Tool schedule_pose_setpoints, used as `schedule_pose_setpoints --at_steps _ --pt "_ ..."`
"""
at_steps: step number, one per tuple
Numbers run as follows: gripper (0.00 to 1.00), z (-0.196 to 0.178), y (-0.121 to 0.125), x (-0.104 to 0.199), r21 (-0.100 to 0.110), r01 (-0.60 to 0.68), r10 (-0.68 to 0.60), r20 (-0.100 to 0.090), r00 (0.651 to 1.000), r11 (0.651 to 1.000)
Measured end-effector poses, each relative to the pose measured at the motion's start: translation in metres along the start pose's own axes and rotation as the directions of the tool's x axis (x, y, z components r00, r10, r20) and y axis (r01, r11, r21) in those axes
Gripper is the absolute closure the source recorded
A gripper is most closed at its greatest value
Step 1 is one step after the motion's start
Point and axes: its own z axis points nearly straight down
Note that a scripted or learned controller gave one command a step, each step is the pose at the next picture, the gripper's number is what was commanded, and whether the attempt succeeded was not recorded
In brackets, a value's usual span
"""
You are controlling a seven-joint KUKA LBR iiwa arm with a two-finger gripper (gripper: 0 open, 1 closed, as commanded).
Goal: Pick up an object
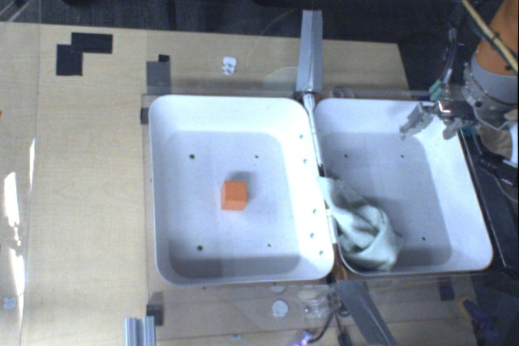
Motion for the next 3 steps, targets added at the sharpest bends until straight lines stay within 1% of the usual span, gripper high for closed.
schedule_pose_setpoints --at_steps 1,2,3 --pt "0.00 0.080 0.051 -0.026 0.000 -0.017 0.017 0.002 1.000 1.000" --pt "0.00 0.130 0.064 -0.027 0.000 -0.083 0.083 -0.002 0.997 0.997" --pt "1.00 0.117 0.067 -0.026 -0.009 -0.075 0.075 0.003 0.997 0.997"
